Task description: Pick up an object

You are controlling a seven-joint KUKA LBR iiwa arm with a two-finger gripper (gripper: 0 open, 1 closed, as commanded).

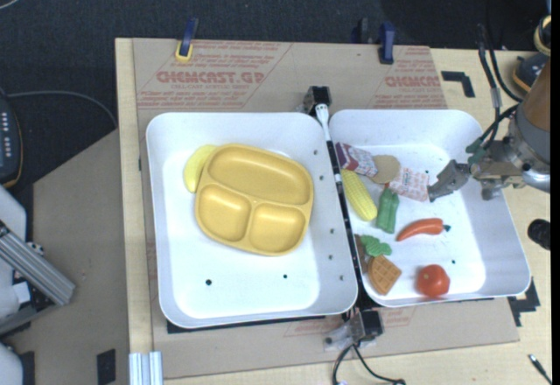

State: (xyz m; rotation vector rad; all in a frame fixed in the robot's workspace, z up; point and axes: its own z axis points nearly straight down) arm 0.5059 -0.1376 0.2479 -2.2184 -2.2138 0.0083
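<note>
Here, the claw (448, 179) is seen over the right bin (490, 226), near a pink wrapper (411, 185). Its state cannot be told.

One fixed camera, high above the desk (262, 68), looks down at a slant; both white bins (166, 199) fully framed.

Surface (262, 68): pale board printed with red lettering, held by clamps at its far edge.
Left bin (171, 226): white, shallow, lying directly on the surface.
Right bin (490, 243): white, touching the left bin along the middle seam.
</note>
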